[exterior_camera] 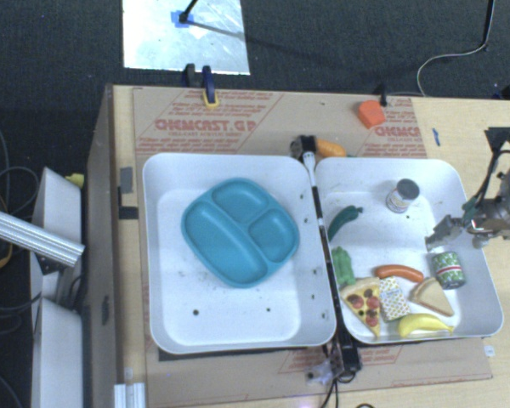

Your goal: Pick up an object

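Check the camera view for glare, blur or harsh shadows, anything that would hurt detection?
Camera view: lighting is even and soft, with faint shadows under the blue plate. The reflective sheet on the floor shows bright glare; white bins are near blown out. The gripper at the right edge looks slightly soft, and small toy foods like the pizza slice lack fine detail.

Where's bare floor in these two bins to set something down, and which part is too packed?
Free: left bin floor around the blue plate, widest along its near edge. Right bin: the middle, between silver can, green pepper and sausage. Crowded: the near end, where pizza slice, banana and green-labelled can cluster below the gripper.
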You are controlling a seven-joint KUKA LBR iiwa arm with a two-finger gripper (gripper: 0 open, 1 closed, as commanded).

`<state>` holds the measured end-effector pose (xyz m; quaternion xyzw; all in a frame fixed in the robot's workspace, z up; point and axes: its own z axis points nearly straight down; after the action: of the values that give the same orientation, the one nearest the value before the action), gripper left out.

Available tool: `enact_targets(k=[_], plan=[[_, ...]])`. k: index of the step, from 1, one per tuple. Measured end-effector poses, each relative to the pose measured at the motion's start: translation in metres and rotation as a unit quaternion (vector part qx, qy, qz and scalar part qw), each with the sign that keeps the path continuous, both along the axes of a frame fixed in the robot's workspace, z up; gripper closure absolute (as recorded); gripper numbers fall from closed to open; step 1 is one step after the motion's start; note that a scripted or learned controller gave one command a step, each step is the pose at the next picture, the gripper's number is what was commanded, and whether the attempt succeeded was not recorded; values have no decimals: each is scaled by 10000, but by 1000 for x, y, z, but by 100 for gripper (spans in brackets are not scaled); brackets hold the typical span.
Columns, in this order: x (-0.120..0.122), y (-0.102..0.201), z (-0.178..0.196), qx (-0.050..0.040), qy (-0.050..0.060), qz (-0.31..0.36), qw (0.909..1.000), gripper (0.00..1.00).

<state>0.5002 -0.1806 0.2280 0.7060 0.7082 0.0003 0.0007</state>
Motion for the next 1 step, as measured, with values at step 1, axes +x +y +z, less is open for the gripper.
enact_targets(k=[1], plan=[[43, 48, -65, 7, 9, 4, 10000, 0]])
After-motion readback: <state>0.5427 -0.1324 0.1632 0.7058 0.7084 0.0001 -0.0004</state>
